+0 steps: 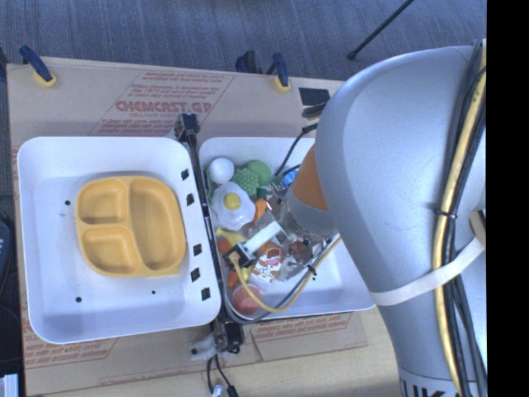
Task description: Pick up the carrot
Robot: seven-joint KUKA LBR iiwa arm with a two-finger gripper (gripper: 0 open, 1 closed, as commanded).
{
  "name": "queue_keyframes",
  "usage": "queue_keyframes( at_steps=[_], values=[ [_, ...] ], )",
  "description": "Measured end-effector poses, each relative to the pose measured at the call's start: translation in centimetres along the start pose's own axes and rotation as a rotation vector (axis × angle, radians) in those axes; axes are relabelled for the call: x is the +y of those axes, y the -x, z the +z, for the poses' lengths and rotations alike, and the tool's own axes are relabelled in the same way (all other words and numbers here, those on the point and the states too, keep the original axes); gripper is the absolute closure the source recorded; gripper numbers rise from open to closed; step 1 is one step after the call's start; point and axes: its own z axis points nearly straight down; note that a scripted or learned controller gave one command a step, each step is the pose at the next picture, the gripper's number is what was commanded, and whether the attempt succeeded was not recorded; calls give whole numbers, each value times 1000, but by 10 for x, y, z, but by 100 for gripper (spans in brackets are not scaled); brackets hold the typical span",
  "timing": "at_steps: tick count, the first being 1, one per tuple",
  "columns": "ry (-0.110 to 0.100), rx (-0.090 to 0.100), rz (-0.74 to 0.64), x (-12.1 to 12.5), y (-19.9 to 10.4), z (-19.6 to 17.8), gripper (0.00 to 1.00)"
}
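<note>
Grey and orange arm reaching into the right bin from the right, jaws down among the toy food near the bin's middle, hidden under the wrist; cannot tell how they stand or whether anything is gripped. Orange sliver, likely the carrot, just beside the wrist, next to a fried egg. White ball and green leafy piece toward the far end. Red piece at the near end. Yellow three-compartment tray alone in the left bin. Cardboard-covered worktop beneath both bins.
</note>
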Motion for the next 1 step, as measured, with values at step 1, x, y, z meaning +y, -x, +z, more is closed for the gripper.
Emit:
queue_keyframes(
  at_steps=[1],
  values=[
    [4,3,87,61,-64,-22,0]
  ],
)
